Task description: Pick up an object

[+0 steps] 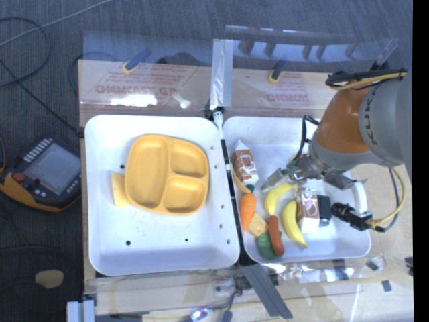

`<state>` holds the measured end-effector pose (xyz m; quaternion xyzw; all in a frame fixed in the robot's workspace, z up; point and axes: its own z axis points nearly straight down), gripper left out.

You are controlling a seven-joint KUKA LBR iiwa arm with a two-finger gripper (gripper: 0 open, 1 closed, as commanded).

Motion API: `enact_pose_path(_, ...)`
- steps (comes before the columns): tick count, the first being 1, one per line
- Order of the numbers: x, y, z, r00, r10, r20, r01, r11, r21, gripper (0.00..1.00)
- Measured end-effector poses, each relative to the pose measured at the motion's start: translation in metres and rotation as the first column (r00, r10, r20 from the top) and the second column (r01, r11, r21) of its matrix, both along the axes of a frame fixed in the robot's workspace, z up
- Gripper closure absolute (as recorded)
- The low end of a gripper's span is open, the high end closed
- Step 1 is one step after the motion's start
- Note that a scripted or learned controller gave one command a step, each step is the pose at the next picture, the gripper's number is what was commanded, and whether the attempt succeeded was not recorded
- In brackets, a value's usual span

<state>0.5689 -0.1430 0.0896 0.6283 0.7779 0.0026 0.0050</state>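
The end effector [303,172] is seen low over the right bin [358,250], at the end of the grey arm with its orange band [338,123]; whether it is open or closed cannot be told, since the wrist hides that part from above. Just below it lie two bananas — one banana [277,196] curving toward lower left, the second banana [292,224] running downward beside a small carton [308,210]. Another carton [244,166] lies to the left, near the bin's dividing wall, with a carrot [247,209] under it. The nearest thing is judged to be the upper banana, lying below and slightly left of the end effector, its long axis slanted — a grasp across that axis is called for. The yellow tray [166,174] is in the left bin [100,247], well apart
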Motion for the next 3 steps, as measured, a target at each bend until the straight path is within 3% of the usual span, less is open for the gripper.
enact_pose_path(1, -0.057, -0.025, 0.001, 0.997, -0.071, 0.002, 0.071, 0.997, -0.001, 0.00)
enact_pose_path(2, -0.055, -0.023, 0.011, 0.998, -0.070, 0.004, 0.070, 0.998, 0.002, 1.00)
enact_pose_path(3, -0.003, 0.022, 0.152, 0.970, -0.243, -0.012, 0.243, 0.970, -0.001, 1.00)
